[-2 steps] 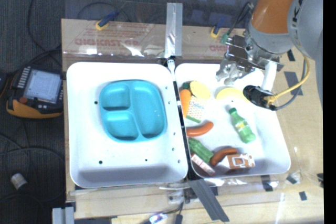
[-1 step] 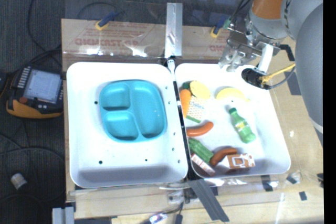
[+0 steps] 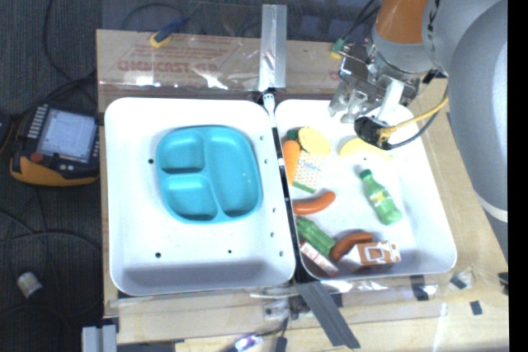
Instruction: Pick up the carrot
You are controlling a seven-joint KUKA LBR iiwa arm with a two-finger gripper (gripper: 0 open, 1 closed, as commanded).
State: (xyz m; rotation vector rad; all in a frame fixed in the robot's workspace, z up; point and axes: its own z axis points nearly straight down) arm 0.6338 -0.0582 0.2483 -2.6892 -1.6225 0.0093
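Bench, two white bins; carrot (image 3: 290,161) at right bin's (image 3: 429,202) left wall, long axis front-to-back. We see gripper (image 3: 351,105) up-right of it, fingers apart, empty.

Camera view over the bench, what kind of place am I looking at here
Probably a robotics lab or test cell, not a kitchen. A grey arm reaches over two white bins taped to a board, the food in them looks like toys, such as the carrot, and cables and a handheld control unit lie on carpet.
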